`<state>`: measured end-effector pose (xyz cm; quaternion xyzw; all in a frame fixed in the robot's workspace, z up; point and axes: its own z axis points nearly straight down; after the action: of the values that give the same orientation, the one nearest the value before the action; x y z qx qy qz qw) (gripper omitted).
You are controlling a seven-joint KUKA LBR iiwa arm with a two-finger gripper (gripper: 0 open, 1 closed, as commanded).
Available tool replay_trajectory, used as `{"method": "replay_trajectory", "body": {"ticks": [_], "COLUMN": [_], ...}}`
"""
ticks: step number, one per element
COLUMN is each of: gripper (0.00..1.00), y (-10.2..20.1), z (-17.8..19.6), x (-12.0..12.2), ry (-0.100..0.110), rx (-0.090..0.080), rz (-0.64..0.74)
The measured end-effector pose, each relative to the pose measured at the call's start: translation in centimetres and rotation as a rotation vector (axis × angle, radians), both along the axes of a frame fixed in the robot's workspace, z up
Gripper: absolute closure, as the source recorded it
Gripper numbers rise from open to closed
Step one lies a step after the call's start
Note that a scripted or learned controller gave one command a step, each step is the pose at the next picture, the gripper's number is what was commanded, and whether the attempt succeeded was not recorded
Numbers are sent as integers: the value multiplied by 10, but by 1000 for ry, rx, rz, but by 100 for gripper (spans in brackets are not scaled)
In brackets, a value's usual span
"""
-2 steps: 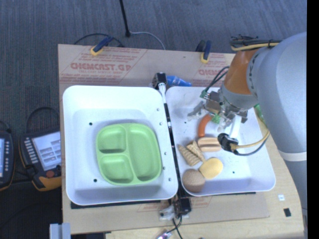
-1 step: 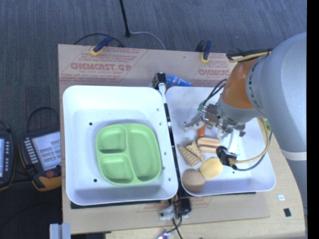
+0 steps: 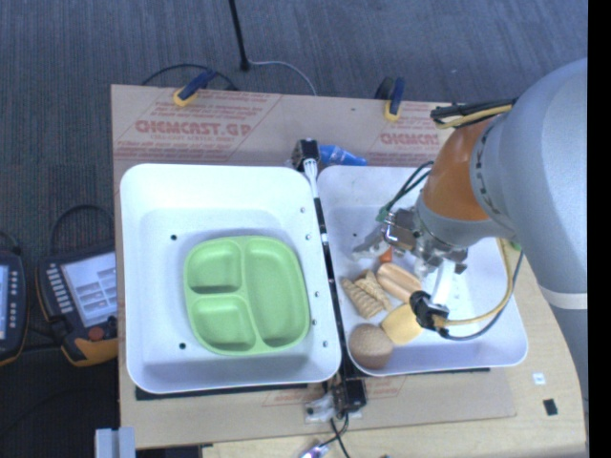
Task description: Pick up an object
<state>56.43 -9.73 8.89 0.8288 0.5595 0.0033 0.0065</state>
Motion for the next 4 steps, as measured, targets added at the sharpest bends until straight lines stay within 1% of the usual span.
{"method": "replay_trajectory", "body": {"ticks": [1,2,3,4], "gripper": [0,0,100,100], "y": [-28,-4,-5,-10], "z": [-1,0,11,2], "x": [15,57,58,4], "ry": [10,6,2,0], "rx": [-5,-6,-10,-9], "rz": [850,798,797,860]}}
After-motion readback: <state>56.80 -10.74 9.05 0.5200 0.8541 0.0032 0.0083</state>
